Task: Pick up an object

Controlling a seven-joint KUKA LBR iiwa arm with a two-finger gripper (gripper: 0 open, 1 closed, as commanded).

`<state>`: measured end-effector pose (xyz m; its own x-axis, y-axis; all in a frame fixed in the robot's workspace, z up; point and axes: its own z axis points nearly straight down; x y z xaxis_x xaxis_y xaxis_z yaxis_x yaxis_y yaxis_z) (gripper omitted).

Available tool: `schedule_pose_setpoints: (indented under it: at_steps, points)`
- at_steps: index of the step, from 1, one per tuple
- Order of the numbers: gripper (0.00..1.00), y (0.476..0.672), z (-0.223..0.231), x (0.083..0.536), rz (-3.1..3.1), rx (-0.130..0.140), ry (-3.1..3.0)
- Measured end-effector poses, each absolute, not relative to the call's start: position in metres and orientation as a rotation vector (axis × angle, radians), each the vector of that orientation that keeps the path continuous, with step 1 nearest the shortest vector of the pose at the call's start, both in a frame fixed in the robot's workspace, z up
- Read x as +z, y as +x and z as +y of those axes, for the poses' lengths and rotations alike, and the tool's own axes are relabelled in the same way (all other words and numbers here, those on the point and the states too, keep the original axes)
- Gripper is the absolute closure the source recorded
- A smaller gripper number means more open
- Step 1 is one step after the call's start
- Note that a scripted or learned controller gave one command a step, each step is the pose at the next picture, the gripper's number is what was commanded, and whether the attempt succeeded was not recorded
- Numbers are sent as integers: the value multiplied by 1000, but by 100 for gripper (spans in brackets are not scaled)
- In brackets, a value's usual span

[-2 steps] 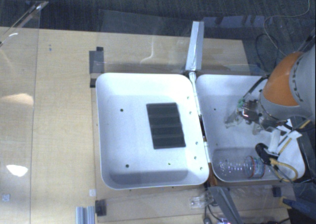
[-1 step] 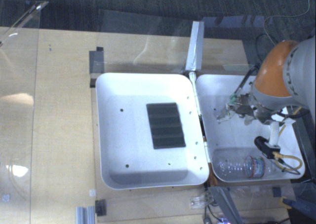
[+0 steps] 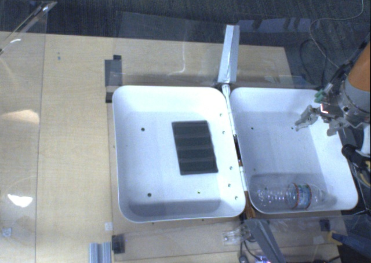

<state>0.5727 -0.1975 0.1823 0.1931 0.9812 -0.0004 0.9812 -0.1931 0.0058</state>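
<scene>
While the gripper [image 3: 316, 114] is hovering over the right bin [image 3: 272, 140], nothing is sitting between its fingers.

The clear plastic bottle [image 3: 288, 196] is lying on its side along that bin's near wall, well apart from the gripper, and a dark ridged slab [image 3: 195, 147] is resting flat in the middle of the left bin [image 3: 133, 140]. The fingers are looking spread, though they are small and hard to read. The arm is reaching in from the right edge, wrist over the bin's far right part. To do this well, it is needing to travel toward the bottle, centre over the bottle's body, turn the fingers across its width, then descend before closing.
</scene>
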Motion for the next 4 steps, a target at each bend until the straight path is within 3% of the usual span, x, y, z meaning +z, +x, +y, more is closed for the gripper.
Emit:
schedule_pose_setpoints:
  at_steps: [1, 2, 3, 4]
  points:
    - [0, 533, -83, 90, 2100, 9, 2332]
    - [0, 605, -129, 119, 2073, 7, 2354]
    - [0, 639, -200, 179, 2021, 7, 2397]
    - [0, 533, -170, 124, 2051, 3, 2378]
